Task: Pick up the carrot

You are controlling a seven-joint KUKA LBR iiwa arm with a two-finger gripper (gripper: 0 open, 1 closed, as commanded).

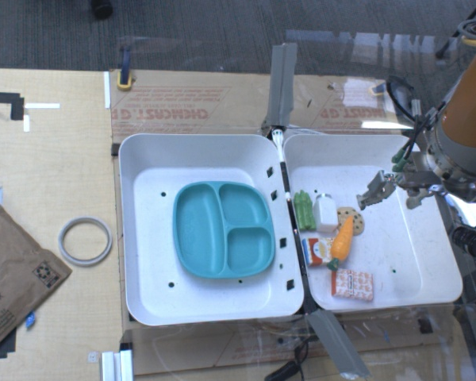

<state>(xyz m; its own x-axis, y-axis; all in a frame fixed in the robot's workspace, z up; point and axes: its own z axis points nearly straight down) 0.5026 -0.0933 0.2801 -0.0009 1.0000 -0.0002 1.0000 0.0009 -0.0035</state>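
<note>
Carrot (343,239) lies in the right bin (428,292), close to the divider between the two bins, tilted with its thin top end toward the far side and its fat end toward the near side. It sits in a tight cluster: a round cookie (351,220) touches its top end, a white bottle (325,211) stands just beside it on the left, a green pod (304,210) lies beyond that against the bin wall, a red-and-white packet (316,251) touches its lower left, and a red box (353,284) lies just below. The left bin (143,236) holds a teal tray (222,228).

Gripper (397,185) hovers above the right bin, up and to the right of the carrot and apart from it, holding nothing; whether it is spread or closed I cannot tell from this slant.

The step in hand looks like the approach. To do it well, the gripper should travel left and toward the near side until it is centred over the carrot's middle, where the orange body is clear of the cookie and the packet. The wrist should turn so the closing line runs across the carrot's long axis, not along it. The descent should be straight and low enough to catch the rounded sides. The main risk is pinching the cookie or the packet along with it, or nudging the carrot toward the bottle.
</note>
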